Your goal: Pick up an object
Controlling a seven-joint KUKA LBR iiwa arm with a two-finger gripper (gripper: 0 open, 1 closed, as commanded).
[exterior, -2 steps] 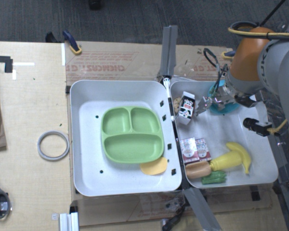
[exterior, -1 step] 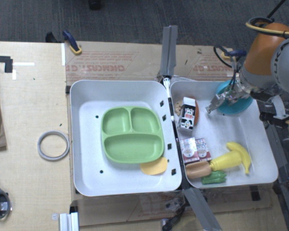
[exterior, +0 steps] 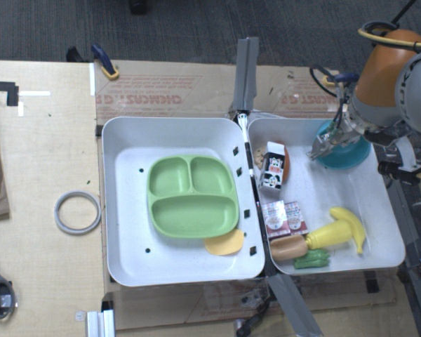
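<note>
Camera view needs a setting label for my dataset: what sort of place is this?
Probably a robotics lab pick-and-place bench: two white bins of toy food, such as a yellow banana, sit on a cardboard-covered table, with the arm's end effector over the right bin.

Even, fairly bright overhead light covers the scene, with no single strong source apparent. The two white bins (exterior: 112, 209) read slightly bluish-white and come close to blowing out, though their rims stay distinct. Shadows are soft and short: a faint one sits under the green divided plate (exterior: 193, 195), and another beneath the yellow toy banana (exterior: 340, 230). The carpeted floor (exterior: 196, 12) along the top is dim and grainy. Focus is moderate throughout; small print on the cardboard (exterior: 147, 93) and the packets is fuzzy. The end effector (exterior: 328, 142) looks slightly smeared. Straight edges bow only mildly toward the corners.
</note>
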